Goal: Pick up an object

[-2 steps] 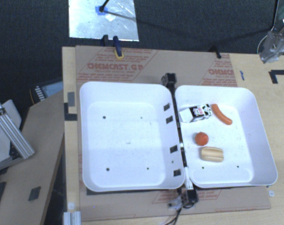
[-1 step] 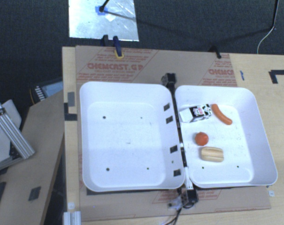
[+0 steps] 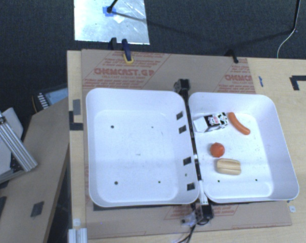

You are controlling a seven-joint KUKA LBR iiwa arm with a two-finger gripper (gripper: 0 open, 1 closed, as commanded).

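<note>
Four objects right bin [image 3: 279, 135]: round tomato [image 3: 217, 149], oblong bun [image 3: 228, 166], sausage [image 3: 239, 123], carton [image 3: 212, 121].

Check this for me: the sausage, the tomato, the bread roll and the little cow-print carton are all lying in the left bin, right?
Not quite. The camera view shows the sausage, tomato, bread roll and cow-print carton all lying in the right bin, not the left.

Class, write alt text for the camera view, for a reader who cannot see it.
Two shallow white bins sit side by side on a bench, seen from above. The right bin holds a small carton, a sausage, a tomato and a bun. The left bin adjoins it.
</note>
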